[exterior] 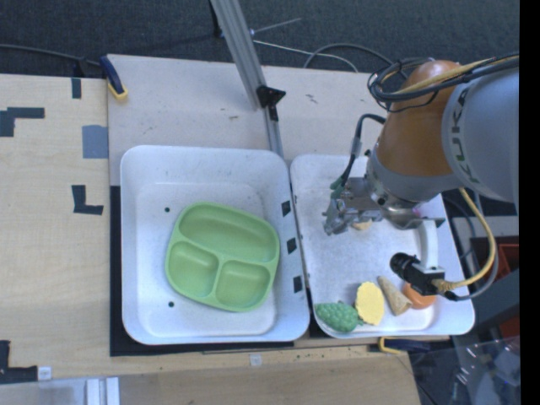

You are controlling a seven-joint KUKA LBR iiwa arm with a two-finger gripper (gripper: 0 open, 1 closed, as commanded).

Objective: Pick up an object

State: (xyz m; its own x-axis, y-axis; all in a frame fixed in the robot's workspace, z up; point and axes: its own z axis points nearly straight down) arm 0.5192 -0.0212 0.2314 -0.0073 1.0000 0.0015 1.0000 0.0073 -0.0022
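Under the slanted overhead camera: pale wooden bench [51, 226] with grey and dark tape marks toward its left side, dark carpet-like floor beyond the far edge, thin cables trailing across it. Silver metal strut [240, 49] slants down from the top and ends at a black clamp just above the seam between the two bins. Blue-and-yellow handled tool [114, 78] lies on the bench, well up and left of the left bin.

Left bin [139, 175]: white, shallow, holds a light green divided plate [223, 257] with three compartments, lying flat near the bin's middle.

Right bin [312, 226]: white, speckled floor, touching the left bin along a shared rim that carries small black marks. Grey arm [494, 133] with its orange band [418, 125] comes in over this bin's upper right. Gripper [339, 218] hangs over the bin's upper-middle floor; the fingers are a dark blur against the white, so how far apart they stand cannot be told, nor whether anything sits between them.

Objects cluster along the right bin's near edge: green bumpy broccoli-like piece [337, 315] at the near-left corner, yellow rounded piece [369, 303] just right of it, tan cone-shaped piece [393, 294] touching the yellow one, orange piece [418, 295] beyond that, partly under a black cable fitting. All sit well apart from the gripper.
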